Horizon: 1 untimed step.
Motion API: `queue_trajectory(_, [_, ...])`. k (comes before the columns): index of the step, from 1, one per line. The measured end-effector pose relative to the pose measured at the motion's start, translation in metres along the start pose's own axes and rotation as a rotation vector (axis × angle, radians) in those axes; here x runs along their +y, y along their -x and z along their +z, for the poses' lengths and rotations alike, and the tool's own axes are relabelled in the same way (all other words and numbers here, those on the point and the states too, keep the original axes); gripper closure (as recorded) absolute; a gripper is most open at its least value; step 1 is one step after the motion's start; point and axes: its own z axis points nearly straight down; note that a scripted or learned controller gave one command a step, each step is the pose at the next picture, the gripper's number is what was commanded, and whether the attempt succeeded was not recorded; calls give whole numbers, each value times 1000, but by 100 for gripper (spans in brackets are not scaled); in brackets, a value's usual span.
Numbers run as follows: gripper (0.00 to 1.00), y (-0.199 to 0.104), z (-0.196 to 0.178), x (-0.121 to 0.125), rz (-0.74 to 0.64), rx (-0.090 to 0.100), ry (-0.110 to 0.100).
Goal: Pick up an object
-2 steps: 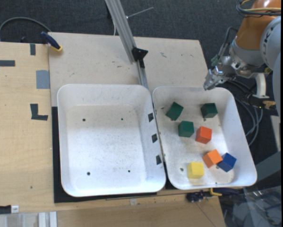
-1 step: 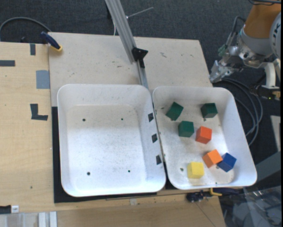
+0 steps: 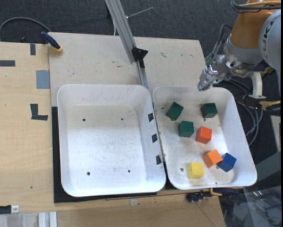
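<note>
The right bin holds several small cubes: three dark green ones, two orange ones, a blue one and a yellow one. My gripper hangs over the far rim of the right bin, above and behind the green cube at the back right. Nothing shows between its fingertips.
The left bin lies beside the right one. A slanted metal rail runs down to the gap between the bins. Cables trail at the right of the bench.
</note>
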Motion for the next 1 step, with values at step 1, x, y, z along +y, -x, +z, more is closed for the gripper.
queue_trajectory(1, [100, -53, 11, -21, -2, 1, -1])
